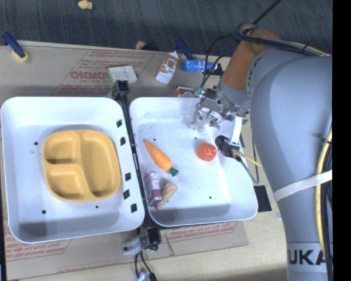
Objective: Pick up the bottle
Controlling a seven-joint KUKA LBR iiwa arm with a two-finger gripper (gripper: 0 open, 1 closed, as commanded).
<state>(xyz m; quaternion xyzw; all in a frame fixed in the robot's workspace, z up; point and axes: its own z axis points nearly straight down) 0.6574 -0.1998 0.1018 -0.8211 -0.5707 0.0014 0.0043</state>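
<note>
Found the bottle (154,187) lying on its side in the right bin (234,206), close to that bin's left wall and toward its near left corner. Noted a pale beige piece (169,191) touching it on the right, and a carrot (158,155) just beyond, toward the middle. Placed the gripper (208,117) over the bin's far right part, well apart from the bottle, with a red ball (206,151) near it. Could not tell how far the claw stood open; made out nothing held in it.

Judged the wall the main hazard: too little room on the bottle's left side, so a descent there could strike the rim or the divider clips. Judged the beige piece a second one, likely to be pinched along with the bottle or to nudge it aside. Expected a smooth, round body lying flat to roll or slip from a closing grip.

Saw both bins resting on printed cardboard (76,75), held by blue clamps (14,47), with a yellow divided plate (81,164) in the left bin (17,215). Noted a small carton (167,68) and a patterned sponge (122,74) at the cardboard's far edge, dark carpet (164,10) beyond.
</note>
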